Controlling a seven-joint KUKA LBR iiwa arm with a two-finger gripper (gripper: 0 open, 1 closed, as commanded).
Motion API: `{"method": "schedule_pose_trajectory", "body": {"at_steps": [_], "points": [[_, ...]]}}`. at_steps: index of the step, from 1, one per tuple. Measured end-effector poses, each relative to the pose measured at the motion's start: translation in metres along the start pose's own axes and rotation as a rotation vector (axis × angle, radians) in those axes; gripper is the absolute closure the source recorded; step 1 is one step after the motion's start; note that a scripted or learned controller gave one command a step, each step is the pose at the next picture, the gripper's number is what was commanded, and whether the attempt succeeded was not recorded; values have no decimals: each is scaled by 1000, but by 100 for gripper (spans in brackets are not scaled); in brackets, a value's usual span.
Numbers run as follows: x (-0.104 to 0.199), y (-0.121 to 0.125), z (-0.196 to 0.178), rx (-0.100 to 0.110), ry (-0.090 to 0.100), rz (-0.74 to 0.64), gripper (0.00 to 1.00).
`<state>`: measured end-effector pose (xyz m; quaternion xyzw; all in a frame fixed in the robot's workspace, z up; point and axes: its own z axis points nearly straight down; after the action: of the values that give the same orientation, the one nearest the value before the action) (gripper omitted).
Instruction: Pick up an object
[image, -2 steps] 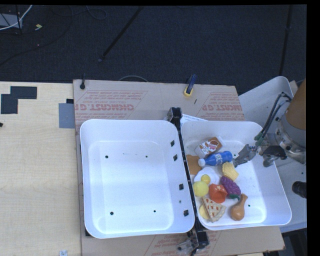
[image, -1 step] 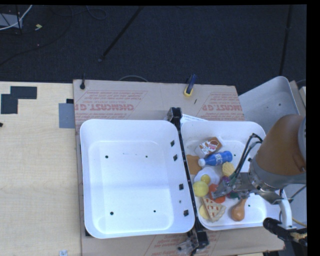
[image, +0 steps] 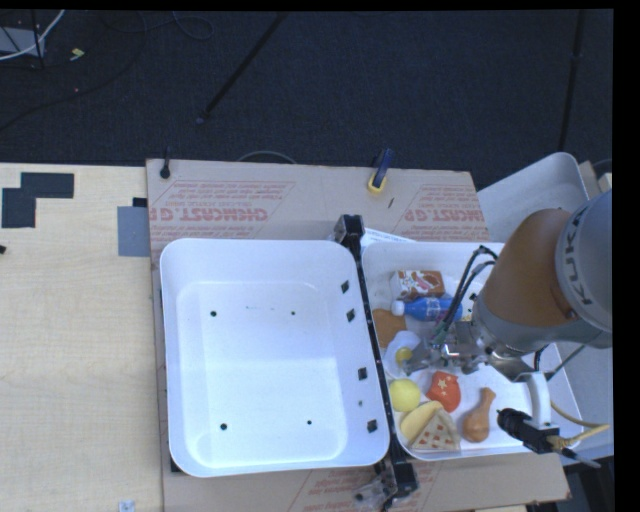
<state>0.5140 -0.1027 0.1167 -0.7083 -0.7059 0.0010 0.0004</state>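
My gripper (image: 441, 353) hangs low inside the right bin (image: 470, 258), above the middle of a pile of toy food. Just behind it lie a blue bottle (image: 430, 308) and a red-brown packet (image: 419, 283). A brown rounded piece (image: 383, 325) rests against the bin's left wall. In front of the gripper are a red tomato-like piece (image: 445, 390), a yellow lemon (image: 404, 394), a wedge with a red-and-tan lattice (image: 433, 433) and a tan drumstick (image: 479, 414). Nothing can be seen held in the gripper.
The left bin (image: 180, 300) stands beside the right one, with a black divider (image: 365, 340) between them. Both rest on cardboard (image: 260, 200) on a wooden bench. The grey-and-orange arm (image: 545, 280) covers the right bin's right side.
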Motion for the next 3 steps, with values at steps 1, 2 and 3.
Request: {"method": "schedule_pose_trajectory", "body": {"at_steps": [1,2,3], "points": [[18,56,32,29,5,4,0],[18,106,33,32,5,5,0],[17,106,24,31,5,4,100]]}}
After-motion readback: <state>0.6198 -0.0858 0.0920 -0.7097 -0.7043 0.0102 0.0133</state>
